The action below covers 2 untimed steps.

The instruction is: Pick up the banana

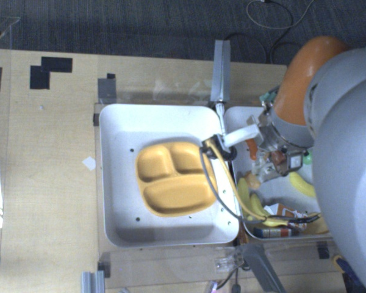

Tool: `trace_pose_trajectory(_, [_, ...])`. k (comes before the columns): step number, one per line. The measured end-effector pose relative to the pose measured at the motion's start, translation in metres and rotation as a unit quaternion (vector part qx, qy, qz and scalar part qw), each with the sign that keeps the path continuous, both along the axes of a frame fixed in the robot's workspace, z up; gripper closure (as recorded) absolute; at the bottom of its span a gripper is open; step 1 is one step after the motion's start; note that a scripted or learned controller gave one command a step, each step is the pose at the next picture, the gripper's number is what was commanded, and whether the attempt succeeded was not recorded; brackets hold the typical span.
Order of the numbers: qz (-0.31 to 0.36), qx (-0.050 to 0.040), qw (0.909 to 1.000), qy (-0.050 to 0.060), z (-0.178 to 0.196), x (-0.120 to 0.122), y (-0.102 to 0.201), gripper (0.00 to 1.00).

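A yellow banana [249,201] lies in the right bin [239,116], along its left wall, curving toward the front. A second yellow curved piece [302,185] shows further right, partly under the arm. My gripper [269,161] hangs low over the middle of the right bin, just above and to the right of the banana. The grey arm with its orange band [308,72] covers most of that bin. Small objects crowd around the gripper's tip, and nothing can be made out as held.
The left bin [113,163] holds a yellow divided plate [174,179]. A black cable [215,182] loops from the wrist across the wall between the bins. A small round brownish item [252,179] and a dark-and-yellow item [274,231] lie near the banana.
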<state>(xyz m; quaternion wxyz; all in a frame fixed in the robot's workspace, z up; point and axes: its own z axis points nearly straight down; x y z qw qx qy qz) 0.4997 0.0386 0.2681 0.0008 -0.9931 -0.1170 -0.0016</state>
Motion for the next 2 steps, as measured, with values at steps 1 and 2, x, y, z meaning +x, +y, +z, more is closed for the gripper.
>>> trace_pose_trajectory(1, [0.110,-0.0006,0.9939,0.002,-0.085,0.014,0.056,1.00])
trace_pose_trajectory(2, [-0.008,0.0004,1.0000,0.000,-0.070,0.014,0.111,1.00])
